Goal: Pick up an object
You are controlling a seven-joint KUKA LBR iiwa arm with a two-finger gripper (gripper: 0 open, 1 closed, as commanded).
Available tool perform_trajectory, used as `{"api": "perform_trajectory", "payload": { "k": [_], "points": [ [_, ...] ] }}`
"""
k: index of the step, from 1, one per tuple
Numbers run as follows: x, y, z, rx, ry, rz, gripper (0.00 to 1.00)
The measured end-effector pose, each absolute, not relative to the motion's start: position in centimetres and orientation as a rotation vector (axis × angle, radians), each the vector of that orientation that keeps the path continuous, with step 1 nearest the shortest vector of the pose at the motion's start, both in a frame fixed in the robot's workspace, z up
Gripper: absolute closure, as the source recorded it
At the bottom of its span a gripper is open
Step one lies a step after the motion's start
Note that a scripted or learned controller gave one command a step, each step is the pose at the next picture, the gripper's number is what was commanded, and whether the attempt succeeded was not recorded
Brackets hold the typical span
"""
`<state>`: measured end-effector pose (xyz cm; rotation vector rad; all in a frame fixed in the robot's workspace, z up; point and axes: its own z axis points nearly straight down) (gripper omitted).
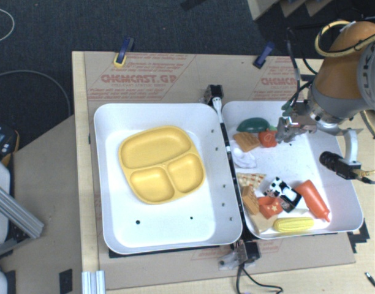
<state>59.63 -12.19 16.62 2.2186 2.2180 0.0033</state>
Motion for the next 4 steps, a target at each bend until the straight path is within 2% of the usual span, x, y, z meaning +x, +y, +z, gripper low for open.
{"api": "perform_trajectory", "payload": {
  "k": [1, 2, 3, 4],
  "points": [
    [59.8, -12.2, 22.0, 2.216, 2.218, 0.006, 1.00],
    [56.0, -8.3, 22.9, 2.221, 2.228, -0.001, 1.00],
    [53.9, -4.3, 22.0, 2.221, 2.229, -0.003, 1.00],
    [52.5, -1.5, 23.2, 2.220, 2.229, 0.000, 1.00]
  ]
}}
